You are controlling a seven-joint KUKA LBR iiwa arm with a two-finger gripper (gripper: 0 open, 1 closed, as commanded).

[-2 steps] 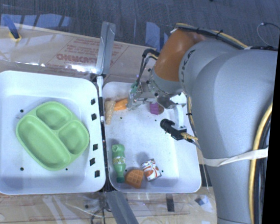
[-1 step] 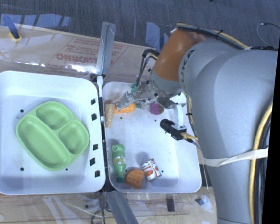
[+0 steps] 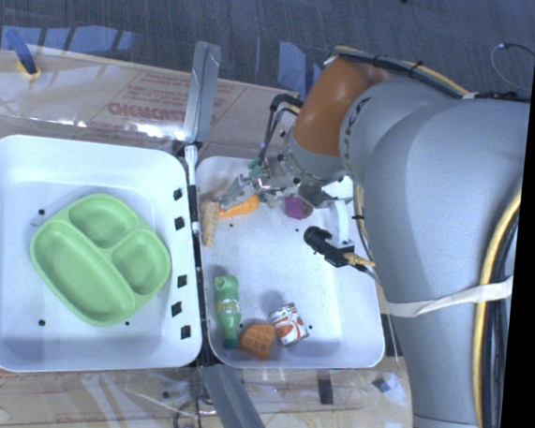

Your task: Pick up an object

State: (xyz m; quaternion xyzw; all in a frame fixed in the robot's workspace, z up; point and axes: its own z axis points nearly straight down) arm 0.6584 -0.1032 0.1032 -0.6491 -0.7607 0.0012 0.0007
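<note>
the gripper is low in the right bin near its far left corner, just over the orange carrot, but i cannot tell whether it is grasping it

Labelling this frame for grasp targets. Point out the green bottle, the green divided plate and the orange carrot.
green bottle point(image 3: 227, 310), camera view, on the middle of its body.
green divided plate point(image 3: 56, 256), camera view, on the long compartment's floor.
orange carrot point(image 3: 240, 208), camera view, on its middle.
</note>
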